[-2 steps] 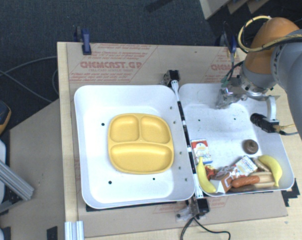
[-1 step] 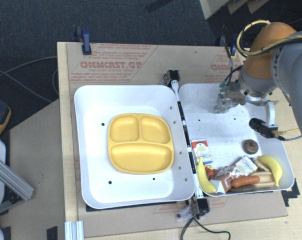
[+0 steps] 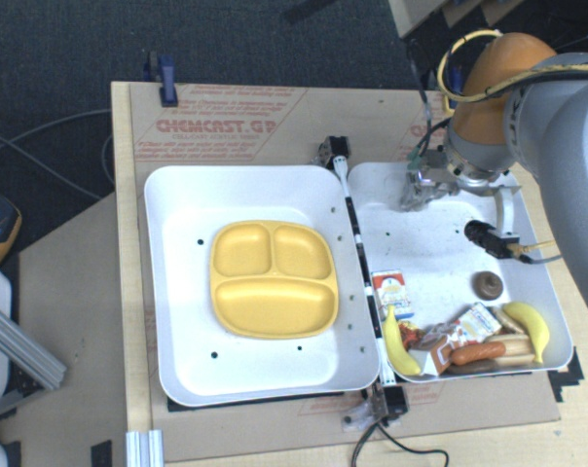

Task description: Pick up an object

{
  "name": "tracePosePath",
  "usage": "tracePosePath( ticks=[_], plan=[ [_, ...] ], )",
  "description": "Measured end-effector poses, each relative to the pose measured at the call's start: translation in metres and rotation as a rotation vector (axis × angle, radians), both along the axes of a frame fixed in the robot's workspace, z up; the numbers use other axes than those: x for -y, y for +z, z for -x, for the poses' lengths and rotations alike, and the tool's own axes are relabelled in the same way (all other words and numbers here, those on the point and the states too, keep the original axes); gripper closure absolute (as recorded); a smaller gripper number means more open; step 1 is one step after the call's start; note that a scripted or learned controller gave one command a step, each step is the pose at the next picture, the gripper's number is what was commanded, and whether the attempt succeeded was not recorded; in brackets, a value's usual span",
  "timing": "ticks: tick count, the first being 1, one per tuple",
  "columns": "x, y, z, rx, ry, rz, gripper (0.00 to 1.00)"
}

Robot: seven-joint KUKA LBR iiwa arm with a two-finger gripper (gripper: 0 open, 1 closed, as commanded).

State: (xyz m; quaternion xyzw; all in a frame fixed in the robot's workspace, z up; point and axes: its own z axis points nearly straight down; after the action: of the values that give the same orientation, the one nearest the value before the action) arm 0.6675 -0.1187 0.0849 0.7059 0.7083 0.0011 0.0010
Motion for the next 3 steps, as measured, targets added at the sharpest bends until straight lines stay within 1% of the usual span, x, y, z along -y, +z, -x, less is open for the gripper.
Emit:
tracePosePath(
  ticks=[1, 2, 3],
  plan=[
    [-0.005, -0.001, 0.090, -0.013, -0.006, -0.003, 1.00],
    [-0.028, 0.000, 0.050, 0.001, 0.000, 0.001, 1.00],
    [-0.017, 0.000, -0.001, 0.003, -0.001, 0.002, 1.00]
  ],
)
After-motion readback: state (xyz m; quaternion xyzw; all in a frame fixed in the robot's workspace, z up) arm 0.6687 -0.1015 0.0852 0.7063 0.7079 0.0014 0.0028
